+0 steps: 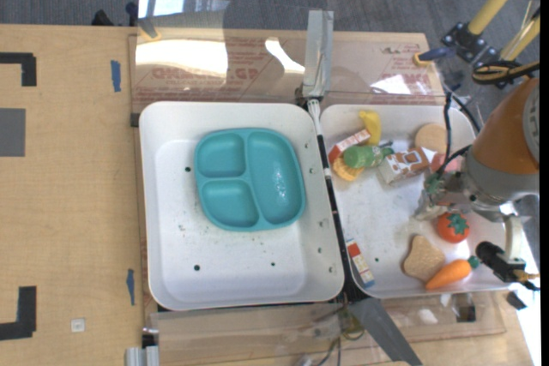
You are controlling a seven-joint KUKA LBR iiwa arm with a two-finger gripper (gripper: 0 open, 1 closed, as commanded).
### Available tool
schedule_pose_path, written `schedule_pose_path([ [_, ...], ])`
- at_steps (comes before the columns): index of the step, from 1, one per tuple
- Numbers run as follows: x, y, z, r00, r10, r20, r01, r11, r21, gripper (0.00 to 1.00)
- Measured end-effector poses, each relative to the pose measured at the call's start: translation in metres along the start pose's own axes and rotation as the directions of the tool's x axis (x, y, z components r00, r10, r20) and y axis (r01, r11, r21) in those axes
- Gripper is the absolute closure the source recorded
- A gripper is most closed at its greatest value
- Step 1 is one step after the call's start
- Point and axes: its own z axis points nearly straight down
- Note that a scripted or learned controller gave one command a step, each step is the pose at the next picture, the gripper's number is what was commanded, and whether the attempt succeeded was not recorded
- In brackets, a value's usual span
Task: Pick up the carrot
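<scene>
The carrot is orange with a green top and lies at the front right corner of the right bin. It rests against a slice of toast. My gripper hangs over the right side of that bin, just up and left of a red tomato. It is above the carrot in the view and apart from it. Nothing of the carrot is in its grasp. The grey wrist with the orange band hides part of the bin's right wall.
The right bin also holds a yellow piece, an orange and green toy, a small carton, a round bun and a small packet. A teal divided plate sits in the left bin.
</scene>
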Motion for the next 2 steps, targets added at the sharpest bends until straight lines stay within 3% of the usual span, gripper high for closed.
schedule_pose_path([
  [1,0.065,-0.030,-0.026,0.998,0.059,-0.002,-0.059,0.998,0.011,1.00],
  [2,0.013,-0.040,0.000,0.920,0.391,-0.003,-0.391,0.920,0.001,1.00],
])
